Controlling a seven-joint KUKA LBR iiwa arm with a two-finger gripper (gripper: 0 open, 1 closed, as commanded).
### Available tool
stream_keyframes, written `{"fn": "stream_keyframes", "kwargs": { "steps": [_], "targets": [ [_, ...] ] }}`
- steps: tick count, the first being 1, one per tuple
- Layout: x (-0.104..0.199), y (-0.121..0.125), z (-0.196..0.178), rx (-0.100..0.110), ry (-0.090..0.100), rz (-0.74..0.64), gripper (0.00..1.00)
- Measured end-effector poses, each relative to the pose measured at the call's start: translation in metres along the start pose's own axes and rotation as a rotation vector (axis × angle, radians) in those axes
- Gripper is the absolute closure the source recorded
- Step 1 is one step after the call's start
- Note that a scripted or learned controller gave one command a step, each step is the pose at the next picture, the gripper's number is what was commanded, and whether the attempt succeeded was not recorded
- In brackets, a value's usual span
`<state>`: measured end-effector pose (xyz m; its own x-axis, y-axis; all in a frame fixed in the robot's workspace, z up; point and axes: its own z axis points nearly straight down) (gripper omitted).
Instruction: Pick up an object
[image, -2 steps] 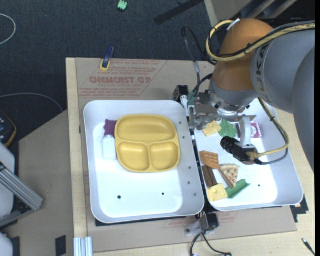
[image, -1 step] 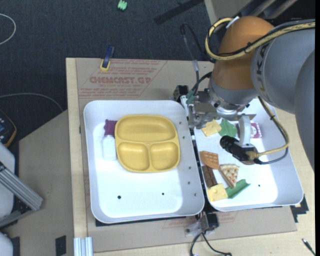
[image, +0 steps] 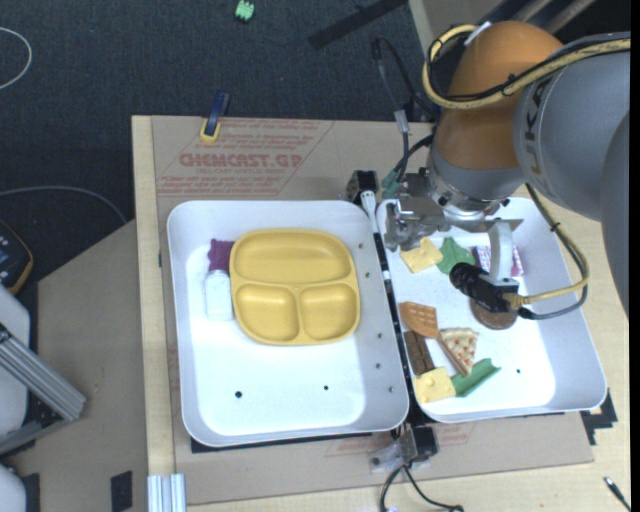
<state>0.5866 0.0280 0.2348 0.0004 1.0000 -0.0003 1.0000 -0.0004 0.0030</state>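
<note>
The gripper (image: 440, 235) hangs low over the right bin (image: 560, 385), I cannot tell how wide it is, and just under it lies 1 yellow cheese wedge (image: 420, 256), probably light and stiff, best pinched across its flat sides.

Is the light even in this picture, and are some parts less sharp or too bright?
Camera view: soft, mostly even light; the left white bin looks bright without blown-out glare; the yellow tray casts only a faint shadow; the arm, close to the lens, looks soft, and small food pieces in the right bin lack fine detail.
</note>
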Motion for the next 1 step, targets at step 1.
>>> {"fn": "stream_keyframes", "kwargs": {
  "steps": [1],
  "targets": [
    [-0.0010,-0.0011,0.0205,0.008,0.000,0.000,1.00]
  ]
}}
